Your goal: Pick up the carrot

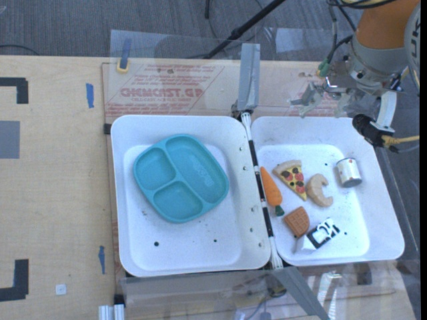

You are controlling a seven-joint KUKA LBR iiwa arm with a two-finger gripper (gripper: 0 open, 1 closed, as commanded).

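While two shallow white bins sit side by side on the bench, all the loose items but one are in the right bin [387, 245]. The left bin [133, 245] holds a single teal plate [180, 177], smooth plastic, rounded, moulded into three compartments, tilted so its long axis runs from ten o'clock to four o'clock.

Six small things lie in the right bin. One carrot [270, 189], a tapering orange toy with a small dark green stub at its lower end, lies at nine o'clock in that bin, close along the divider between the bins, its narrow tip toward twelve o'clock. Just beside it, toward three o'clock, is one pizza slice [291, 176], a flat wedge with dark toppings. One pale tan, curved croissant-like piece [319, 191] touches or nearly touches the slice's lower end. One short metallic can [347, 172], cylindrical and shiny, lies on its side at two o'clock. One brown waffle-textured square [297, 221] sits at six o'clock from the carrot, and one black-and-white block [323, 234] lies beside it at the bin's lower middle.

One gripper [327, 93] hangs beyond the right bin's twelve o'clock rim, well apart from the carrot, under the arm's orange band [387, 12]. Whether it is released or clenched cannot be told; nothing is seen in its grasp.
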